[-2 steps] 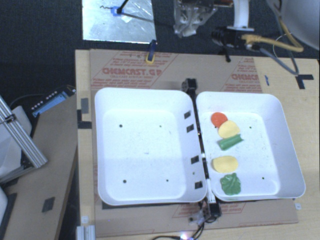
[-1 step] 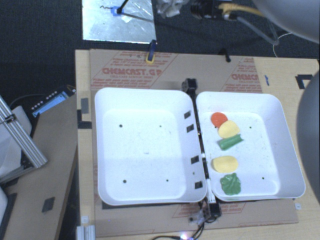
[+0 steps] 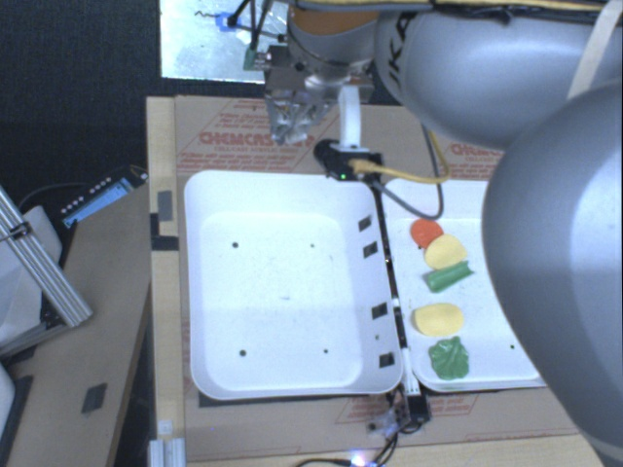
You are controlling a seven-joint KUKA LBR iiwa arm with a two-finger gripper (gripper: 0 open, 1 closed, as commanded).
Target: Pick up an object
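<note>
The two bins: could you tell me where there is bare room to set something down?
The left bin has a bare floor from rim to rim. The right bin is crowded along the divider: red piece, two yellow pieces and two green pieces.

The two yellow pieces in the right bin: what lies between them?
In the camera view, a green stick-shaped piece lies between the upper yellow piece and the lower yellow piece.

Gripper (image 3: 289, 125) hangs above the bench beyond the left bin (image 3: 209, 290). Right bin (image 3: 487, 358) holds red (image 3: 424, 232), two yellow (image 3: 445, 252) and two green pieces (image 3: 448, 356).
</note>
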